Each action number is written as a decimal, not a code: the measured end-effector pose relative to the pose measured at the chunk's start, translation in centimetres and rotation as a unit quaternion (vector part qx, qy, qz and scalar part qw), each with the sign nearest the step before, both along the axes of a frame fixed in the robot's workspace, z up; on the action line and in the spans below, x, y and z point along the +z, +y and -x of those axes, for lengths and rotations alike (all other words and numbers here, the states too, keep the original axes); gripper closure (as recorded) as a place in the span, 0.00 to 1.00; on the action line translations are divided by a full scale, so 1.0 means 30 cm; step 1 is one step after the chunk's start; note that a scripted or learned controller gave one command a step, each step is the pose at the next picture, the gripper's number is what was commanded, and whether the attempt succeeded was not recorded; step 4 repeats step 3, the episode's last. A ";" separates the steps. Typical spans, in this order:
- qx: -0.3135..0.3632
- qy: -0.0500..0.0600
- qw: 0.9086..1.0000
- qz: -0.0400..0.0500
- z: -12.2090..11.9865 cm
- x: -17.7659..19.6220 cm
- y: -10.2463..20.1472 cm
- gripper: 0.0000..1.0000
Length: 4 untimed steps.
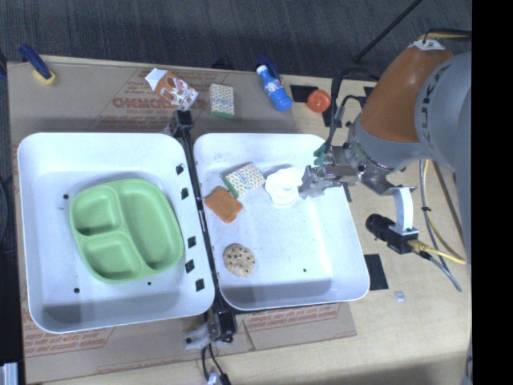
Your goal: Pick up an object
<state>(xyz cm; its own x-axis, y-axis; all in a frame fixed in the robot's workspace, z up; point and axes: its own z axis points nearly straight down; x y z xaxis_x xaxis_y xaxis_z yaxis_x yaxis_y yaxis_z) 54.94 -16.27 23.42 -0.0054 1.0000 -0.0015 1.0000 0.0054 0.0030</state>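
Note:
The right bin (337, 247) holds a white round object (281, 188), a green-and-white packet (244, 178), an orange block (224, 204) and a speckled cookie (239, 259). My gripper (311, 184) sits low at the bin's right side, just right of the white round object and close to touching it. Nothing shows between its fingers. The arm's orange band (401, 95) rises behind it at the right.
The left bin (40, 159) holds a green divided plate (125, 228). Behind the bins on the cardboard lie a snack packet (171, 89), a small green box (221, 100), a blue bottle (274, 87) and an orange cap (319, 100). Cables run along the right.

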 end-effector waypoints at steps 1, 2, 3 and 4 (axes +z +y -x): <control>0.000 0.003 1.000 -0.001 0.073 0.010 0.046 1.00; 0.000 0.003 1.000 -0.001 0.194 0.014 0.068 1.00; 0.000 0.002 1.000 -0.001 0.242 -0.030 0.012 1.00; 0.000 0.002 1.000 -0.001 0.242 -0.030 0.012 1.00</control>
